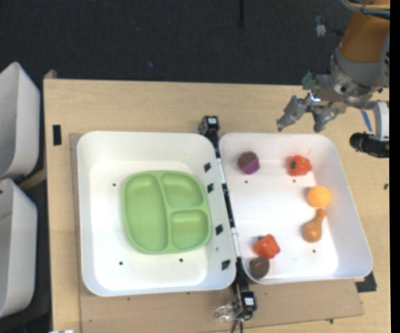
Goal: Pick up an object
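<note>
My gripper (305, 120) hangs above the far edge of the right bin (283, 207), open, with nothing between its two spread fingers (288, 117). Below it in the bin lie a purple piece (248, 162), a red-orange tomato-like piece (298, 165), a round orange (319, 197), a brown pear-shaped piece (312, 228), a red pepper-like piece (266, 246) and a dark brown lump (258, 268) at the near left corner. The tomato-like piece is the nearest to the gripper, a little towards the camera from it.
The left bin (102, 255) holds a green divided plate (166, 210). A black-clipped divider (222, 200) joins the two bins. White containers (2, 186) stand off the bench at the left.
</note>
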